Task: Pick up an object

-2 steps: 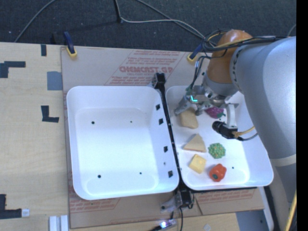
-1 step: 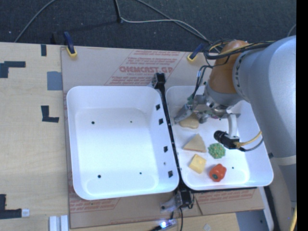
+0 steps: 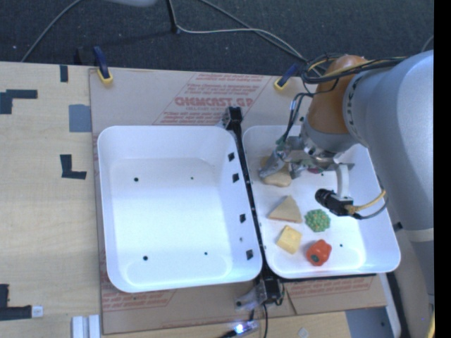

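Two white bins sit side by side on the desk (image 3: 42, 189), with toy foods in the right bin (image 3: 373, 259). Reaching from the right, the arm's tool (image 3: 292, 157) hangs low over a tan piece (image 3: 276, 179); its grip cannot be judged. No object appears lifted; picking remains undone.

I see red print on the brown cardboard sheet (image 3: 204, 101) that lies under the two bins. It sits on the far side, upside down from where I look. The letters are too blurry for me to read. I find no other words or numbers I can read anywhere.
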Robot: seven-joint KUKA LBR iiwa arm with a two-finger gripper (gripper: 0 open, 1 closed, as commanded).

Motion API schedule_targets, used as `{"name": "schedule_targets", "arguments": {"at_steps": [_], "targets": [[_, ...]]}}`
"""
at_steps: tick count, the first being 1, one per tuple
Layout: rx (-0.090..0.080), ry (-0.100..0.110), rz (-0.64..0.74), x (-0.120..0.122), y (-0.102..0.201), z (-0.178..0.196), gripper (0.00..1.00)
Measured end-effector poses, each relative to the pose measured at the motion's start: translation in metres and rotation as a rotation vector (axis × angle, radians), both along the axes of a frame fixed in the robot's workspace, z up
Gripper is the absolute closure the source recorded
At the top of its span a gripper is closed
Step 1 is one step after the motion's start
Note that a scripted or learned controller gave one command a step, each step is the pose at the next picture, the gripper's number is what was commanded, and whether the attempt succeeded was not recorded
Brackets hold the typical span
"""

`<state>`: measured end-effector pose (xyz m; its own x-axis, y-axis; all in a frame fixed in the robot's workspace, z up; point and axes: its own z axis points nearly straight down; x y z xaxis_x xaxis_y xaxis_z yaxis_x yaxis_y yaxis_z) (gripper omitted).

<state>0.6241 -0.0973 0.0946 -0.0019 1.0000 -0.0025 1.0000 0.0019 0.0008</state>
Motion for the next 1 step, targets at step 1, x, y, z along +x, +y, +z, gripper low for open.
{"name": "schedule_targets", "arguments": {"at_steps": [1], "targets": [[0.005,-0.009,0.007,0.0261,0.0714,0.0963,1.0]]}}
